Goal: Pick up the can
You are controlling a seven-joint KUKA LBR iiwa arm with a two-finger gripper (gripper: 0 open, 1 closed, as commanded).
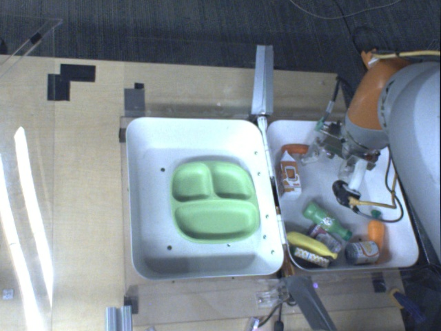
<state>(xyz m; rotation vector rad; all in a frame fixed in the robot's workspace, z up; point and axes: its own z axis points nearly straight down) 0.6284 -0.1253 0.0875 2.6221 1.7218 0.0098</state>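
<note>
Hovering by the far edge of the right shallow white bin [290, 132], gripper [348, 158] opening impossible to tell, nothing visibly held, best swing to its near right corner, squarely above the small grey metal can [362, 252].

One fixed camera, set above the bench [76, 205], looking down at a slant, middling close. Both bins fit whole: left bin [141, 205] at centre, right bin [313, 181] toward 3 o'clock. Dark floor [172, 19] runs along 12 o'clock. My arm [413, 116] enters at 3 o'clock, cropped by the edge; my gripper [344, 154] sits inside the frame.
</note>
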